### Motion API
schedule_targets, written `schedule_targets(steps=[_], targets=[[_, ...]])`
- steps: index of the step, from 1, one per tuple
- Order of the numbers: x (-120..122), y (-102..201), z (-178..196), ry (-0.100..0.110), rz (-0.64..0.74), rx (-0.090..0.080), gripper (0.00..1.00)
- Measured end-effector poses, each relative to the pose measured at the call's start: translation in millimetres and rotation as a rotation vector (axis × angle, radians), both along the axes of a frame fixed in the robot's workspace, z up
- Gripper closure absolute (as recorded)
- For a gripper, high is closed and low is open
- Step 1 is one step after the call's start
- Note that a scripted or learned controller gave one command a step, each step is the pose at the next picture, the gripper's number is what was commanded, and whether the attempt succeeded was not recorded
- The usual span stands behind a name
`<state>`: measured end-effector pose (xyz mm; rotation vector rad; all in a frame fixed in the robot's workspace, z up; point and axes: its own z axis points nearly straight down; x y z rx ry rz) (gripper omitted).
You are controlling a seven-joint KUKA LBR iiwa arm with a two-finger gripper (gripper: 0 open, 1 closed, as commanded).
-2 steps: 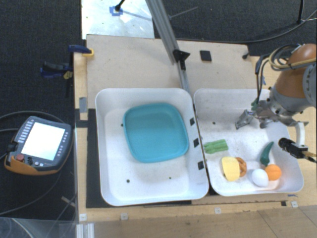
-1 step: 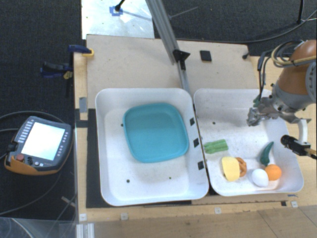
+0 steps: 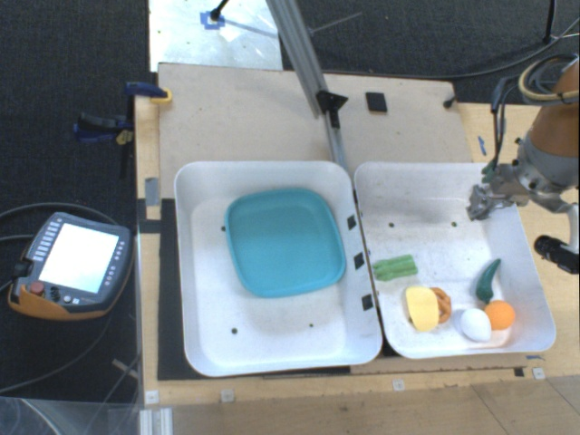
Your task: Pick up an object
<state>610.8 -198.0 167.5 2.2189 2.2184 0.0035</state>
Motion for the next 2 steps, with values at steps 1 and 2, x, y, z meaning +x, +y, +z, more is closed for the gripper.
schedule_targets(steps=[1, 2], targets=[[3.1, -9.6, 57.0, -0.001, 0.000, -0.001, 1.00], [3.9, -9.8, 106.8, -0.001, 0.001, 0.000, 1.00]])
